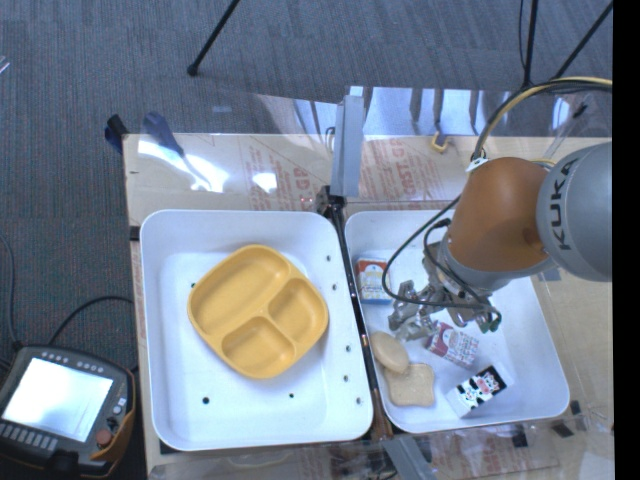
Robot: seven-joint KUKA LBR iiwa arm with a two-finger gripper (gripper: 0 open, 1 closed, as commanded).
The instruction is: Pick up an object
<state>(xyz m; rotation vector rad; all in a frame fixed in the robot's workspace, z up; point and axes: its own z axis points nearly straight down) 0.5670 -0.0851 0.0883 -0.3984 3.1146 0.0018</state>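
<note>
My gripper (440,313) hangs low over the middle of the right bin (530,363), under the orange wrist band (495,218). Right beneath it, touching or nearly so, lies a red and white packet (455,347). A beige bun (390,351) and a tan toast-like piece (412,384) sit just to the gripper's front left. A black and white small carton (475,390) lies at the bin's front. Another red and white packet (372,276) rests by the bin's left wall. Nothing is visibly lifted.
The left bin (170,268) holds a yellow divided plate (258,311). A divider wall (352,288) separates the two bins. A handheld control pendant (60,403) lies on the floor at the lower left. Cables loop off the wrist near the gripper.
</note>
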